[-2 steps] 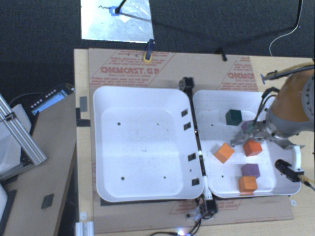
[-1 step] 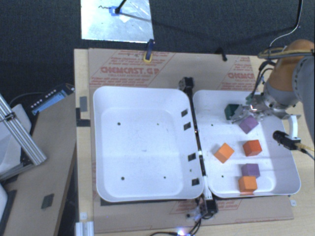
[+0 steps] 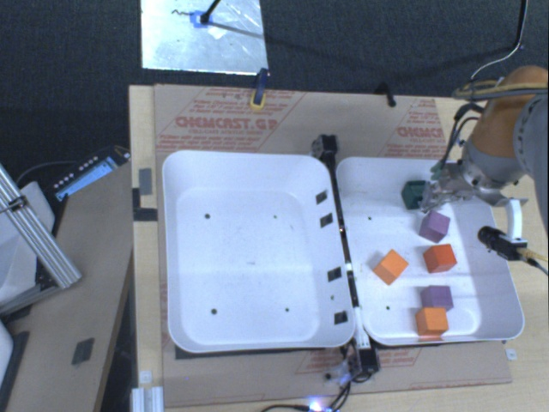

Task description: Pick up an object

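dark carpet is surrounding the tabletop [image 3: 141,230], which is carrying a brown cardboard sheet [image 3: 223,123] printed with red lettering, and on that sheet two shallow white bins are sitting side by side. left bin [image 3: 184,230] is lying bare-floored, with a few small dark specks on its bottom. right bin [image 3: 497,303] is holding the loose blocks. black clips [image 3: 326,197] are running down the seam between the two bins.

near the back of the right bin a dark green block [image 3: 412,194] is resting, and the end effector [image 3: 436,192] is hanging right against it, on its right side. whether the tips are wide or narrow cannot be told, since they are blurring into the block and the wrist above them. nothing is visibly sitting between them.

just in front of the end effector a purple block [image 3: 435,226] is lying, and below it a red-orange block [image 3: 440,257]. an orange block [image 3: 391,266] is sitting to the left of that one, nearer the seam. toward the front edge a second purple block [image 3: 438,297] is touching a second orange block [image 3: 431,320] just below it.

the arm [image 3: 506,136] is reaching in from the right, its orange band sitting above the grey wrist, with cables looping beside it. behind the bins a shiny foil sheet [image 3: 203,24] is lying on the carpet, and a yellow clamp [image 3: 257,101] is gripping the back edge of the cardboard. at the left an aluminium rail [image 3: 39,239] is slanting across a lower table.
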{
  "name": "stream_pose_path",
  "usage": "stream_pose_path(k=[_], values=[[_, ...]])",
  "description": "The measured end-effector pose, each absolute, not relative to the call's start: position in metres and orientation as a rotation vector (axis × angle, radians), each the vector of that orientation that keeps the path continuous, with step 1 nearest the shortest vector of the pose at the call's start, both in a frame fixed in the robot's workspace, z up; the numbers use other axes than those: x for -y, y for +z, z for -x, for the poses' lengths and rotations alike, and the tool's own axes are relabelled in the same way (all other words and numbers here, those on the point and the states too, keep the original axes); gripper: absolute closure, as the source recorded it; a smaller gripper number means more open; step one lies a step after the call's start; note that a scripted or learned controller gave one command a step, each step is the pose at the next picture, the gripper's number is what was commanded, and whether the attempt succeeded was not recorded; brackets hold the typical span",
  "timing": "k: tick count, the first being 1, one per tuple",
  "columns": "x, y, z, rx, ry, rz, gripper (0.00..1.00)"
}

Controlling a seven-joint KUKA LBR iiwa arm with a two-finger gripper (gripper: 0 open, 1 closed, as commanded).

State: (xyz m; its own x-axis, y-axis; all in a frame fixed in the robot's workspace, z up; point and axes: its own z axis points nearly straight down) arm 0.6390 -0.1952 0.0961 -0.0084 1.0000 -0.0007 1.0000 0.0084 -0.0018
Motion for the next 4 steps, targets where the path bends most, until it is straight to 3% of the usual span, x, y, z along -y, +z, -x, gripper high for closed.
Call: stream_pose_path(k=[1, 2, 3, 4], values=[[0.198, 0.085, -0.658, 2.189, 0.061, 2.183, 1.0], [0.186, 0.152, -0.607, 2.221, 0.0, 2.222, 1.0], [0.156, 0.106, -0.574, 2.227, -0.003, 2.223, 1.0], [0.086, 0.115, -0.58, 2.233, -0.004, 2.211, 1.0]])
